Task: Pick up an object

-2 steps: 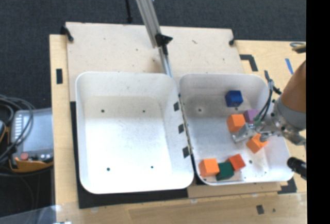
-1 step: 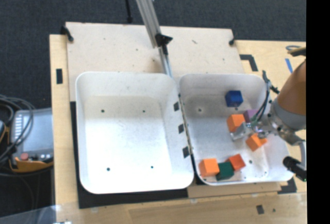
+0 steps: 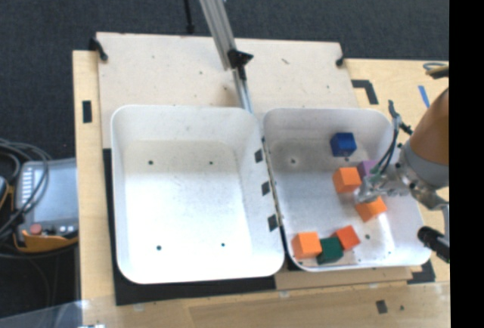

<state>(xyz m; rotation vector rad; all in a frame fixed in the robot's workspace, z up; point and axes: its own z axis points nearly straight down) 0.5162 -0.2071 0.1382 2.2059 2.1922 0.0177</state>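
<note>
Several small blocks lie in the right bin (image 3: 302,130). A blue cube (image 3: 342,143) sits toward the back, with an orange cube (image 3: 347,179) in front of it and a small purple piece (image 3: 364,167) beside that. Along the front wall lie an orange block (image 3: 306,245), a dark green block (image 3: 330,250) and a red-orange block (image 3: 348,236). My gripper (image 3: 372,190) hangs low over the bin's right side, between the orange cube and another orange block (image 3: 371,208), whose top edge it touches or overlaps. Nothing is visibly held.
The left bin (image 3: 121,168) stands beside the right one, the two sharing a middle wall. A slanted aluminium rail (image 3: 215,9) rises behind the bins. The arm's orange band (image 3: 432,134) overhangs the right bin's right rim. A grey box with cables (image 3: 41,202) sits off the bench at left.
</note>
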